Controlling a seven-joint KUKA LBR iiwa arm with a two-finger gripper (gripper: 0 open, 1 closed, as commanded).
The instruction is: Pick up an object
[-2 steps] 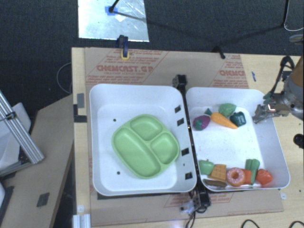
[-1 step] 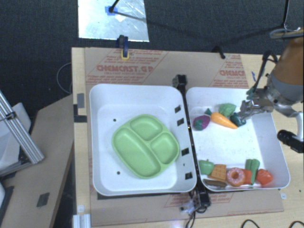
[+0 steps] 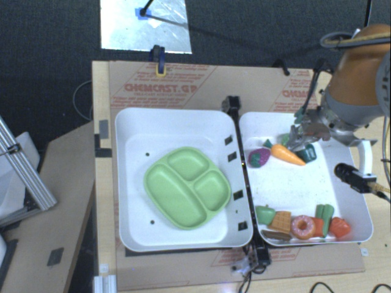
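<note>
Overhead, the camera looked down on two white bins side by side, with the arm (image 3: pixel 360 72) reaching in from the right. Its gripper (image 3: pixel 300 136) hung low over the far part of the right bin (image 3: pixel 293 188), just above the thick end of a toy carrot (image 3: pixel 287 154); whether it was open or closed could not be told. That carrot, lying tilted beside a purple toy (image 3: pixel 259 157) with a teal piece (image 3: pixel 308 153) close against it, looked the likeliest target. A grasp there could easily have slipped off the tapered carrot, or caught the teal piece instead, since the two crowded each other. Along the near wall sat a green block (image 3: pixel 265 214), waffle (image 3: pixel 281 221), doughnut (image 3: pixel 302 226) and red piece (image 3: pixel 339 227), well apart from the gripper. A green divided plate (image 3: pixel 186 188) lay in the left bin (image 3: pixel 134 163).
</note>
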